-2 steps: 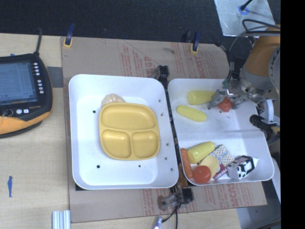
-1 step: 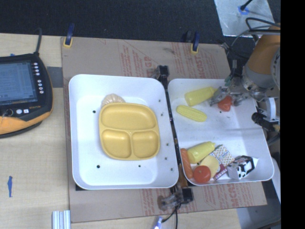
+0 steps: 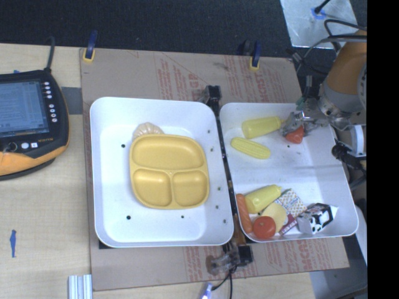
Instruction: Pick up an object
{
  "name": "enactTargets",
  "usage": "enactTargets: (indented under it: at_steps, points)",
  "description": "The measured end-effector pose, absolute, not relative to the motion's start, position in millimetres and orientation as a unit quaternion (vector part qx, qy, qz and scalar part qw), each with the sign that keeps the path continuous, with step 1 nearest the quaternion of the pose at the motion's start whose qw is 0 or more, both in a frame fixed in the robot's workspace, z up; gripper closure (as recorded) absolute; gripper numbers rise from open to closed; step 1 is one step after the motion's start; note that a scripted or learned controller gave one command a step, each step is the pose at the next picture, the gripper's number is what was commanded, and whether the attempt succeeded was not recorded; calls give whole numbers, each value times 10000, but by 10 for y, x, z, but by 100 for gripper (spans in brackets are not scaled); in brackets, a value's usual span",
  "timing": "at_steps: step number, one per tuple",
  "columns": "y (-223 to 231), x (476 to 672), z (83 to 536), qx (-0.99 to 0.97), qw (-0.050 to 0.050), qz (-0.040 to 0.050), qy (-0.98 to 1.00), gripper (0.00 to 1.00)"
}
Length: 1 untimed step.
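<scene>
My gripper sat low over the far part of the right-hand white plastic bin, right by a small red rounded toy piece that looked like a tomato or pepper. The red piece showed just under and beside my tips, touching or nearly so. I couldn't tell if my fingers were apart or closed, or whether the red piece was actually between them; the metal bits blurred together w/ it.

Risks as I judged them:
- The red piece was small and round. If my tips came down off-centre, it could squirt sideways instead of seating.
- A yellow plastic cylinder-ish toy lay just beside my gripper on its left, and a yellow toy corn cob a bit nearer the camera. A sloppy approach could nudge either, or pinch two things at once.
- The bin's far wall was near, so a drift that way might mean a scrape on the rim.
- Lifting fast w/ a shallow pinch could drop it back in.

Other stuff sat well apart: a heap of mixed toys in the near corner of the same bin, and a yellow three-compartment plastic tray in the left white bin.
</scene>
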<state>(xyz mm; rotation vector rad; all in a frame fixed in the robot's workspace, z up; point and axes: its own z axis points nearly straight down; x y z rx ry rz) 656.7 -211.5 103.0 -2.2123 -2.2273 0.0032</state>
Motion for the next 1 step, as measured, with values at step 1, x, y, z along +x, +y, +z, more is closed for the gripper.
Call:
enactTargets:
  at_steps: [1]
  points:
    - [-972,6569,1702,-7047,8,6,-7095,100]
